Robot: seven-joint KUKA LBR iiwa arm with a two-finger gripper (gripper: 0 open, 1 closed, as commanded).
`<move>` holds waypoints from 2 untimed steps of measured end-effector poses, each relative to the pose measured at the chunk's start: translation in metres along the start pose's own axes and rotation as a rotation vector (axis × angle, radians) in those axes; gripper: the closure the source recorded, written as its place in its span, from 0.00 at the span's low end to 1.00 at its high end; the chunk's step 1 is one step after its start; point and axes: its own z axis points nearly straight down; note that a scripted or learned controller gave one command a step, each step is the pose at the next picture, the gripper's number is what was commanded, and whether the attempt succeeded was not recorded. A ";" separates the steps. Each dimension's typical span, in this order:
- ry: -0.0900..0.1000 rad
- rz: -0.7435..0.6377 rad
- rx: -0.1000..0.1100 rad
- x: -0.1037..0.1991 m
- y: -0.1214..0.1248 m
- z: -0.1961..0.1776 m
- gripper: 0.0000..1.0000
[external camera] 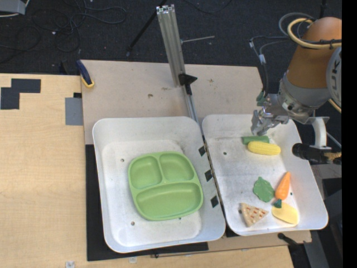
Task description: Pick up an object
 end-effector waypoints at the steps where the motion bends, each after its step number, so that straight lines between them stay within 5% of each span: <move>1: 0.000 -0.001 -0.001 0.049 -0.006 -0.007 1.00; 2: 0.001 -0.002 0.000 0.110 -0.006 -0.005 1.00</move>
